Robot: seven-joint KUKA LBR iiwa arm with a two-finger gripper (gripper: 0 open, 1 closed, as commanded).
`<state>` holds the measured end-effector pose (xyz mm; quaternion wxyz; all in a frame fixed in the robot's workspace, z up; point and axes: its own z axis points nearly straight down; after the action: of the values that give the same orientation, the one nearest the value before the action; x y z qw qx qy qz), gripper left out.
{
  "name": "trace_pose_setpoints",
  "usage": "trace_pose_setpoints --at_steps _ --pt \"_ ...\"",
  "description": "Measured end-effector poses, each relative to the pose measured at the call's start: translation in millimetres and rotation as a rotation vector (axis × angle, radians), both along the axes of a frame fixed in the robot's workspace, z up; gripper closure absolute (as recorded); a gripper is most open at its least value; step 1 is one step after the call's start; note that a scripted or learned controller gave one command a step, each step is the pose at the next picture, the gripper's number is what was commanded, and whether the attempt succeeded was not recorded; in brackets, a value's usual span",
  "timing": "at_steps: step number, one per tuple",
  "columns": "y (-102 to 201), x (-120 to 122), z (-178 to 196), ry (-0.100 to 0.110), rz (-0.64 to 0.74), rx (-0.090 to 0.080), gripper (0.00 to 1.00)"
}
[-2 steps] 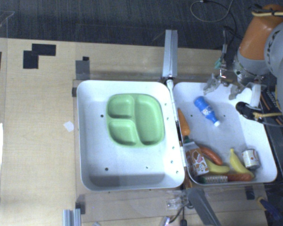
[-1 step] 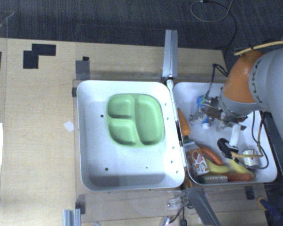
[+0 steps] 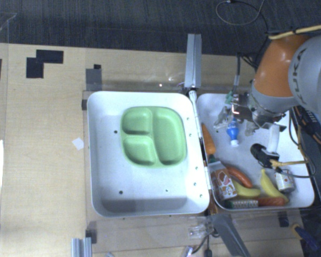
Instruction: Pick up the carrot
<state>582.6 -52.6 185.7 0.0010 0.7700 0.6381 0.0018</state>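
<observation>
While the hand (image 3: 233, 123) hangs over the upper middle of the right bin (image 3: 305, 199), the carrot (image 3: 208, 141) lies well to its left, pressed lengthwise against that bin's left wall, just beside the divider that separates it from the left bin (image 3: 96, 143). From this slanted view I cannot tell how the hand is set, nor whether it carries anything; a small blue-and-white object (image 3: 234, 133) sits directly beneath it. The main risk, as I judge it, is the wall — with the carrot tight against it, one side of a grasp has little room to slip in, so the hand may strike the rim or pinch only the carrot's edge and let it roll free. A second risk is grabbing the wrong thing: the blue object is closer, and lower down a reddish sausage-like piece (image 3: 239, 176) and a banana (image 3: 271, 185) crowd the corner. The green sectioned plate (image 3: 153, 135) in the left bin plays no part.
</observation>
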Motion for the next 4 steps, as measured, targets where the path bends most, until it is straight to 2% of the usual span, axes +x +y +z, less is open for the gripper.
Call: trace_pose_setpoints --at_steps 1,2,3,4 --pt "-32.4 -49.4 -55.2 0.004 -0.101 0.001 0.00" --pt "-32.1 -24.1 -90.5 0.001 -0.090 -0.002 0.00" --pt "-94.9 17.5 -97.7 -0.004 -0.652 0.001 0.00" --pt "-92.0 20.6 -85.8 -0.008 -0.637 0.004 1.00"
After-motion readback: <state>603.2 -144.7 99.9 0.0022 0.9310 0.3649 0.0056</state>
